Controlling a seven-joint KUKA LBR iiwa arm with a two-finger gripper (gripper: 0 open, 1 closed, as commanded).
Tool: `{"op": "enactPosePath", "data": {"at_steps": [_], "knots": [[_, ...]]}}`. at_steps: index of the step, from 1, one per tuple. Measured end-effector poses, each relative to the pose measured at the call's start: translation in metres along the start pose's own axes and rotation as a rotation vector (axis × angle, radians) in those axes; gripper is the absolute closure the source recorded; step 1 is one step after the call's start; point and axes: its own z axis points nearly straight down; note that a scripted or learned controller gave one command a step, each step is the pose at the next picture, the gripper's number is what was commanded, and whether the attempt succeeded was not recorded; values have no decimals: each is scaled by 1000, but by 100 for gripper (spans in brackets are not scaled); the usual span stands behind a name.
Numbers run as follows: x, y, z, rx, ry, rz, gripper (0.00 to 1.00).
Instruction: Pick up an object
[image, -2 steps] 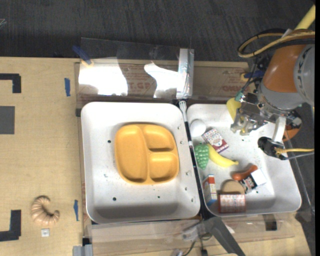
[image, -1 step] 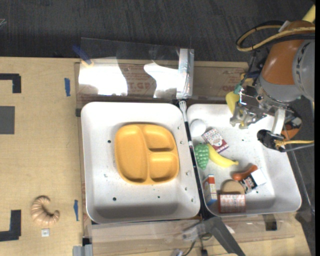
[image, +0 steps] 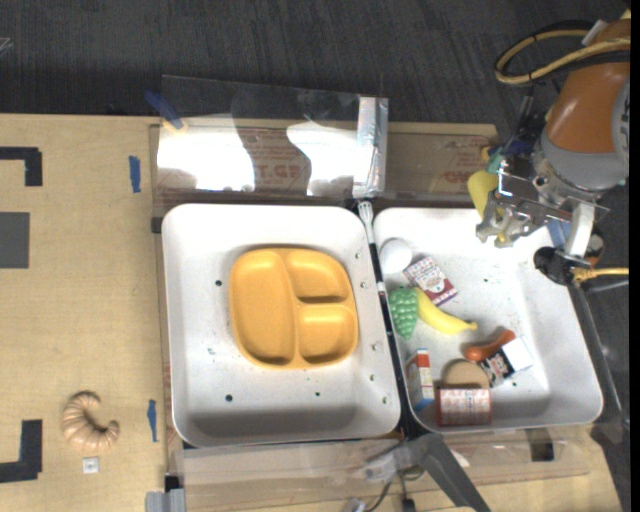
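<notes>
Our pincer hangs over the right bin's far corner, its state unclear to us. We should descend squarely onto the banana.

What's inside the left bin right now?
The left bin holds one yellow divided tray, lying flat near its middle, with three compartments that look bare. Whatever is under the tray is covered.

We identify a robotics lab, we note the plywood bench marked with black and blue tape, two white bins set side by side, clear plastic sheeting, yellow cabling, dark carpet beyond.
</notes>
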Motion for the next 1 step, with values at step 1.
{"op": "enactPosePath", "data": {"at_steps": [1], "knots": [[84, 26, 60, 12, -1, -6, 100]]}}
